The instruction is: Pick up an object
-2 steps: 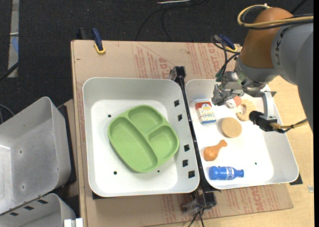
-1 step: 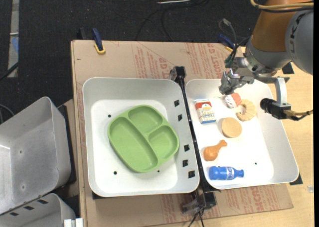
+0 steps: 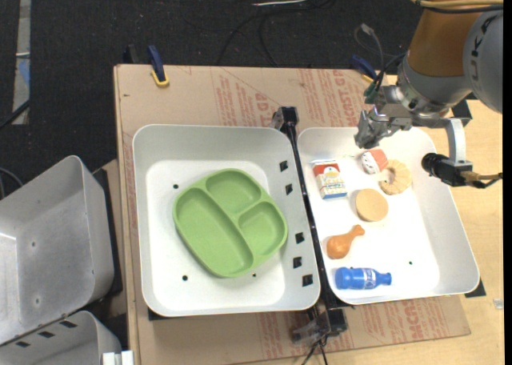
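Observation:
The right bin [image 3: 448, 243] holds several small objects. A red and white carton [image 3: 329, 179] lies near its left wall. Beside it to the right are a small red and white piece [image 3: 372, 162] and a pale, lumpy pastry-like piece [image 3: 395, 178]. Below them lie a tan disc [image 3: 371, 205], an orange drumstick [image 3: 344, 241] and a blue bottle [image 3: 362, 278]. My gripper [image 3: 370, 136] hangs over the bin's far edge, just above the small red and white piece. Nothing is visibly held in it.
A green divided plate [image 3: 230, 221] lies in the left bin [image 3: 160, 275]. A black divider with clips [image 3: 298, 195] runs between the two bins. A white tub [image 3: 48, 251] stands off the bench at the left. Cables lie on the dark floor behind.

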